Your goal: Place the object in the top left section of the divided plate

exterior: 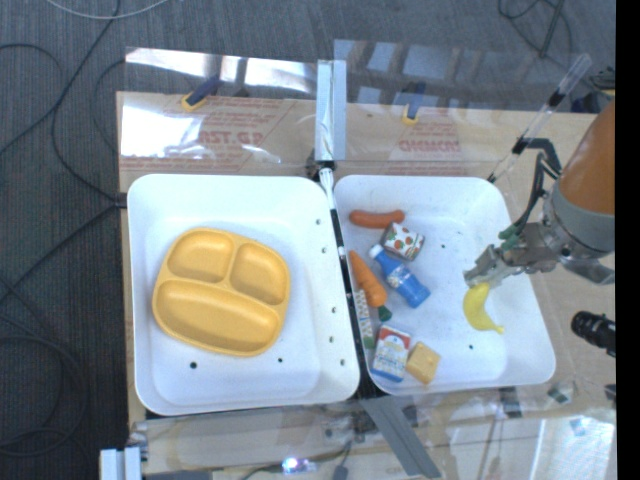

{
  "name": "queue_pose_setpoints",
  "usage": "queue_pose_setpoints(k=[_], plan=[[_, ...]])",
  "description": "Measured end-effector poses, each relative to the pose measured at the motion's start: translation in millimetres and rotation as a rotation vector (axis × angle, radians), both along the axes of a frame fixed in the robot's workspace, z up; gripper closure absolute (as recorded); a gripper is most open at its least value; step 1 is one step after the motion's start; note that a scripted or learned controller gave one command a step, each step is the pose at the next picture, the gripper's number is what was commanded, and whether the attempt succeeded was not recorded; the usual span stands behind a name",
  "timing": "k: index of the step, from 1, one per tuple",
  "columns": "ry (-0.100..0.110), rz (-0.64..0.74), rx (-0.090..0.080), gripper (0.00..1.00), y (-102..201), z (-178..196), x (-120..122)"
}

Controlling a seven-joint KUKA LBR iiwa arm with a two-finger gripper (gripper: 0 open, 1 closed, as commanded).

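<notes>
A yellow divided plate (160,303) lies in the left bin (300,218), with two small sections on its far side and one long section nearer the front. Its top left section (200,255) holds nothing. In the right bin (460,203) a yellow banana (482,309) lies near the right wall. My gripper (487,271) hangs right over the banana's upper end, at or touching it. The slanted view does not reveal whether the banana is gripped.
The right bin's left half holds a red sausage (377,217), a small patterned carton (402,240), a blue bottle (400,276), an orange carrot (367,279), a second carton (392,353) and a tan block (423,362). A raised divider (345,268) separates the bins.
</notes>
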State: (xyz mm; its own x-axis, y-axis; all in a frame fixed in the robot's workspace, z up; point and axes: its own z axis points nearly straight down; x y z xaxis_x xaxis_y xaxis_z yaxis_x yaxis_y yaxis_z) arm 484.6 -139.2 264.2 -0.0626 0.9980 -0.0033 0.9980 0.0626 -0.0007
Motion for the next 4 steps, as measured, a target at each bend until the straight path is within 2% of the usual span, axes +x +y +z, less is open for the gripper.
queue_pose_setpoints(k=[1,2,3,4], plan=[[0.002,0.114,0.004,1.00,81,-62,-1],[0.002,0.288,0.004,1.00,121,-72,-1],[0.005,0.353,0.004,1.00,186,-82,-2],[0.000,0.448,0.001,1.00,126,-17,0]])
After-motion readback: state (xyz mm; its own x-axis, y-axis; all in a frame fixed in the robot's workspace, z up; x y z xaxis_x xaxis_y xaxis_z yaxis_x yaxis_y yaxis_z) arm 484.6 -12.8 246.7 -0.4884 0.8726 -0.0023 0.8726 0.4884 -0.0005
